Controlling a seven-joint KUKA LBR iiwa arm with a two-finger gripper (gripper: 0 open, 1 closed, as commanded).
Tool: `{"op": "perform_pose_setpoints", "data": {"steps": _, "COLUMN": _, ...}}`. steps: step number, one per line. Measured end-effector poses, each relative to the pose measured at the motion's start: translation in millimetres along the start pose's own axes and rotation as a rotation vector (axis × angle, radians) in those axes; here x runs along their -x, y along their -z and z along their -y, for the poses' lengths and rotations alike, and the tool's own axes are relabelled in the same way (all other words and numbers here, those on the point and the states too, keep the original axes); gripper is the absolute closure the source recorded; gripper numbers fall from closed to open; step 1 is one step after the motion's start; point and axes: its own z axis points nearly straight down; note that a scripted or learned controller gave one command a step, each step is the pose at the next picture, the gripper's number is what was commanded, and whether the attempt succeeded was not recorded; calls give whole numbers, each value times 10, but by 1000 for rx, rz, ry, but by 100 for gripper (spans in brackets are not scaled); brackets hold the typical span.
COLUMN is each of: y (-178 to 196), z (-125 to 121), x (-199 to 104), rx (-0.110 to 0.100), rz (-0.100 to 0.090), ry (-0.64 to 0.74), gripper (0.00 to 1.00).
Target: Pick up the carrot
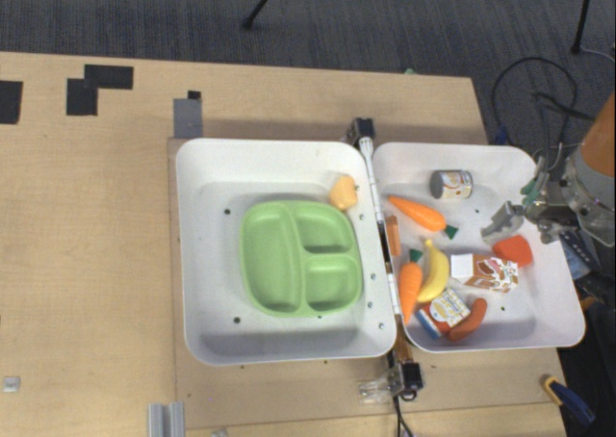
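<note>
Both bins (192, 262) are white. The tray (296, 260) is pale green. Two carrots (417, 213) are orange with green tips; the banana (434, 273) is yellow. The can (451, 184) looks grey with a yellowish label, though it is blurred. The bench (87, 262) is tan.

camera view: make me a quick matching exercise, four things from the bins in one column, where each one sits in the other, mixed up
Things:
1. green plate
2. can
3. banana
4. yellow lump

Places:
A. far part of the right bin
B. middle of the left bin
C. left bin, by the divider at the plate's far right corner
D. right bin, beside a carrot near the divider

Pairs: 1-B, 2-A, 3-D, 4-C
</note>
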Motion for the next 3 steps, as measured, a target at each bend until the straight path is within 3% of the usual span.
{"op": "perform_pose_setpoints", "data": {"steps": 1, "y": -1532, "z": -420, "x": -559, "rx": 7, "rz": 1, "ry": -13, "gripper": 0}}
{"op": "perform_pose_setpoints", "data": {"steps": 2, "y": -1525, "z": -1165, "x": -630, "rx": -1, "rz": 0, "ry": -349, "gripper": 0}}
{"op": "perform_pose_setpoints", "data": {"steps": 3, "y": -1418, "z": -1173, "x": -635, "rx": 0, "rz": 0, "ry": -342, "gripper": 100}}
